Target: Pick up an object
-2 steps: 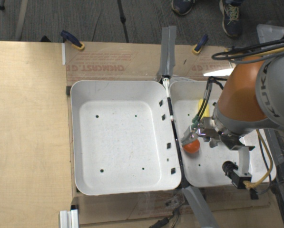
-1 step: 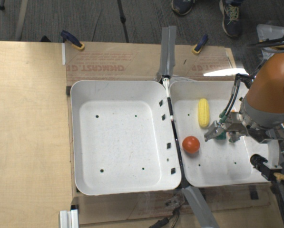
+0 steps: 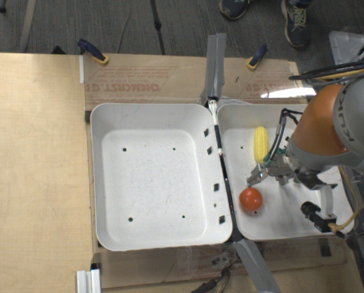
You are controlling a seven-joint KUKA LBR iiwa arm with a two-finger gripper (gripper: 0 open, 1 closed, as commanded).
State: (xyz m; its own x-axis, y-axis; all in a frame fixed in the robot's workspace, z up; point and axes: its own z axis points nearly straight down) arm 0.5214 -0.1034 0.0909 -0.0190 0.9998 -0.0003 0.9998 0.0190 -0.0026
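The gripper [image 3: 268, 174] hangs low inside the right bin [image 3: 279, 226], and whether its jaws are apart or together cannot be made out here. Within that bin, a yellow corn cob [image 3: 260, 143] lies just above the gripper and an orange-red tomato [image 3: 250, 199] sits just below it, neither one gripped. The left bin [image 3: 108, 163] adjoins the right bin's left wall.

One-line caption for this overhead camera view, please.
KUKA arm's gripper hovers in the right bin between a yellow corn cob and a red tomato.
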